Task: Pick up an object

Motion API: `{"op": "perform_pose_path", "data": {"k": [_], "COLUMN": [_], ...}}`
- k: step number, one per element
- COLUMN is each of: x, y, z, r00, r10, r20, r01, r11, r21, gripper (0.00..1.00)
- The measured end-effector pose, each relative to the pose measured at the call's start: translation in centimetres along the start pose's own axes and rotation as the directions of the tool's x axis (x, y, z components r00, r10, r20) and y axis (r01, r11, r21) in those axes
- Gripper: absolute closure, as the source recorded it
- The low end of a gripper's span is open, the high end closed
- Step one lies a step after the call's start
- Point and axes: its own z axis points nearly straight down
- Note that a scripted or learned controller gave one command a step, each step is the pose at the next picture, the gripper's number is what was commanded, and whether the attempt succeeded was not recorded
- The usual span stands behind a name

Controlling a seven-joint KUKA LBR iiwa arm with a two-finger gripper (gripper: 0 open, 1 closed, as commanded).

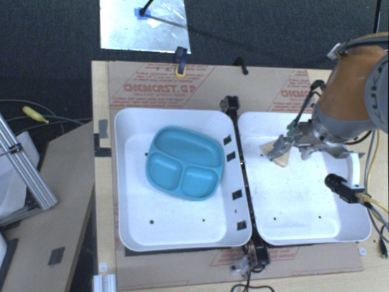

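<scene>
tan wedge-shaped object [276, 154] lies in the right bin [304, 224], near its upper left part, just beside the divider. gripper [285, 145] sits right over it, low enough to suggest a grasp attempt, but i cannot tell how its tool is set or whether the piece is caught. left bin [130, 224] holds a blue divided tray [184, 162], well apart.

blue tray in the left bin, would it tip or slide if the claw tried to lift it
The blue tray looks like thin moulded plastic, so probably light and stiff. It lies flat and wide, so tipping seems unlikely. Its smooth, rounded rim may slip from a pinch, and a push would likely slide it across the left bin.
</scene>
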Motion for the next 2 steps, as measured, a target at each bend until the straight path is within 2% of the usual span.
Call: {"op": "perform_pose_path", "data": {"k": [1, 2], "x": [6.2, 16.1], "y": [-2.1, -3.3], "z": [-9.2, -13.3], "r00": [1.000, 1.000], "r10": [-0.008, -0.011], "r20": [-0.002, -0.004], "r01": [0.008, 0.011], "r11": [1.000, 1.000], "r21": [-0.009, -0.006], "gripper": [0.00, 0.00]}}
